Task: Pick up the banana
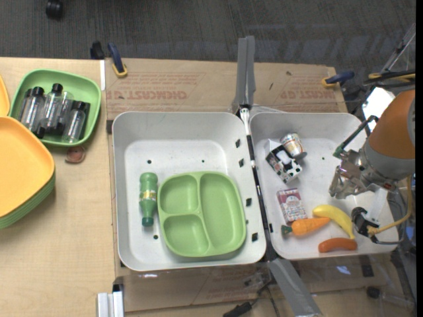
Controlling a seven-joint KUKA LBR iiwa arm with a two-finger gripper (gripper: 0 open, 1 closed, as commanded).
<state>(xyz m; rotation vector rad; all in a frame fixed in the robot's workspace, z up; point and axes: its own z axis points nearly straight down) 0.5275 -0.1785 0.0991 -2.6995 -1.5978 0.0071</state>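
The banana (336, 218) lies in the lower right of the frame, in the right bin (310, 121), slanting down toward the right. A carrot (308, 226) sits just beside its left end, and an orange thing (337, 245) lies just below it. A small packet (291, 205) is near on the left, and a black-and-white pack (285, 160) with a can (291, 144) is further up.

The pincer (345, 183) hangs above the bin floor, just up from the banana and a little to its right; I cannot tell how far open it is, and nothing can be seen in its hold.

Risks, as I judge them: the carrot crowds the banana's left end, so a descent landing too far left could catch the carrot instead, or both. The fruit is curved and smooth, so a grip across an end could let it pivot or slip out. The bin's right wall is close, and dangling cables by the wrist could snag or nudge the banana

The left bin (125, 197) holds a green tray (198, 213) and a bottle (148, 197), well apart from all this on the tabletop (59, 269)
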